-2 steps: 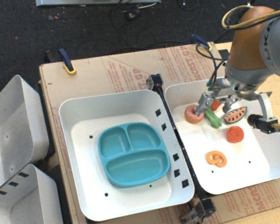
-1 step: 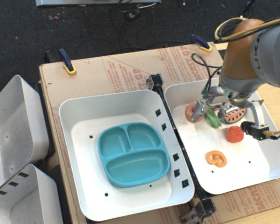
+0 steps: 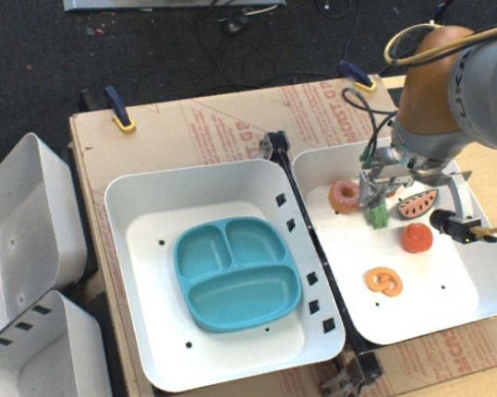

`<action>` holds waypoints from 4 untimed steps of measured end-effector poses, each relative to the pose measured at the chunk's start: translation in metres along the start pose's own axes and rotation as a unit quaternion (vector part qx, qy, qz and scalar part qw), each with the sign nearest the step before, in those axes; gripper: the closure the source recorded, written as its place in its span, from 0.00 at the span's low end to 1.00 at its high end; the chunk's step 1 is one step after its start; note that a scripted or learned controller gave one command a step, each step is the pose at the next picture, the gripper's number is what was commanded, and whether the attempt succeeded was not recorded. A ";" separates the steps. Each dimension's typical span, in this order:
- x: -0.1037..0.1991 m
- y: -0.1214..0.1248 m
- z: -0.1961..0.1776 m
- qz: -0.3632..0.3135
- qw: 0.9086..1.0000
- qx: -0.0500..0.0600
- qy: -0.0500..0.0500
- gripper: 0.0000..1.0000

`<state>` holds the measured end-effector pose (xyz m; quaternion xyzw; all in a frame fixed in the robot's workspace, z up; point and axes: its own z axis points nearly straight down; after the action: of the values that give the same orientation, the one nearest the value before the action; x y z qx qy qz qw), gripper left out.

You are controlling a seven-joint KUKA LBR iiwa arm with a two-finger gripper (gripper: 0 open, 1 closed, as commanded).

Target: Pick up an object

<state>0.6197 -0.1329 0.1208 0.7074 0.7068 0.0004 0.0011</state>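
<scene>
The arm's two-finger gripper (image 3: 374, 193) reaches down into the right-hand white bin (image 3: 488, 290), its tip meeting a small green upright piece (image 3: 378, 214) whose long axis runs roughly up and down in the view; how wide the gripper stands, and whether it has hold of that piece, I cannot tell. Just beside it lie a pink ring doughnut (image 3: 343, 196), a watermelon slice (image 3: 416, 205), a round red tomato (image 3: 416, 237) and an orange pretzel (image 3: 384, 281). A teal divided plate (image 3: 238, 273) sits in the left white bin (image 3: 141, 257).

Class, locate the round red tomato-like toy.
The round red toy lies in the right white bin, just below the watermelon slice and up-right of the orange pretzel.
</scene>
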 end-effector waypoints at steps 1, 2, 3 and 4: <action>0.002 0.000 -0.043 -0.002 1.000 -0.002 0.000 1.00; 0.009 0.008 -0.102 -0.002 1.000 -0.002 0.000 1.00; 0.009 0.009 -0.152 -0.002 1.000 -0.003 0.000 1.00; 0.064 0.004 -0.155 -0.004 1.000 0.001 0.001 1.00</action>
<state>0.6229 -0.0686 0.2755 0.7049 0.7093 0.0005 -0.0001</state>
